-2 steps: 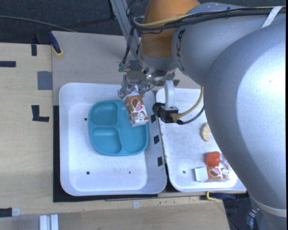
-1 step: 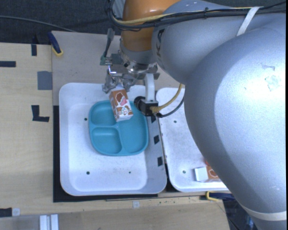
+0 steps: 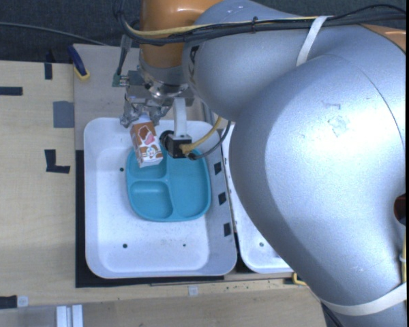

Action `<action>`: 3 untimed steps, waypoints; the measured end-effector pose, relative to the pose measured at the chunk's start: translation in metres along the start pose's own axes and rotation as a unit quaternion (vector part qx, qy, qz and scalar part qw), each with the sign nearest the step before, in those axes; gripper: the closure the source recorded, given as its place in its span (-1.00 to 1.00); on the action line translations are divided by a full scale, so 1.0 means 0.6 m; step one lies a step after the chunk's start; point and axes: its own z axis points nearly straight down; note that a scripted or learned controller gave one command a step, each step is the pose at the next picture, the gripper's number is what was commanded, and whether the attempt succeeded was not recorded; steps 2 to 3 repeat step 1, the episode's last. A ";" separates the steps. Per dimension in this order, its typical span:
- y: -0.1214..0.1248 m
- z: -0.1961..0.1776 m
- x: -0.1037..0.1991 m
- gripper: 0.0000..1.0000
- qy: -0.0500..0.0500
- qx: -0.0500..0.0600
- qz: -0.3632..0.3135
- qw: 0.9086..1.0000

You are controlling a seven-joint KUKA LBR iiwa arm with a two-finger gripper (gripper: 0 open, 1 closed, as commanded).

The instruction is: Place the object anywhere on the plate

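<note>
The pincer [image 3: 144, 114] hangs over the far left part of the left bin [image 3: 105, 196], its metal fingers [image 3: 131, 116] pointing down toward the near side. A small box [image 3: 146, 144] with a brown and white printed face sits right at the fingertips, its top end up among them, and it is tilted a little. It looks to be clamped between the fingers, narrowly closed on its top, though the contact itself is partly hidden by the wrist hardware. The lower end of the box overlaps the far left corner of the blue plate [image 3: 170, 191]; whether it touches the plate or hangs just above it cannot be told.

The plate is a blue, divided tray with rounded corners, lying flat in the middle of the left bin, with several compartments showing. Just right of the box, at the plate's far edge, a black fitting [image 3: 176, 146] with a yellowish cable [image 3: 211, 136] hangs from the arm.

Above the pincer rises the orange band [image 3: 174, 9], and the bulky grey arm [image 3: 313, 148] fills the right side, covering most of the right bin [image 3: 259, 254], of which a near corner shows. Both bins rest on the pale wooden surface [image 3: 27, 203], which carries dark tape marks [image 3: 53, 161] on its left. A blue and yellow clamp [image 3: 80, 63] sits at the far edge of the surface.
</note>
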 end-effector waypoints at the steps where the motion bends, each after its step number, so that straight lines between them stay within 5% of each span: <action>1: -0.001 -0.002 -0.004 -1.00 -0.001 0.000 0.001 1.000; 3: -0.001 -0.002 -0.004 -1.00 -0.001 0.000 0.001 1.000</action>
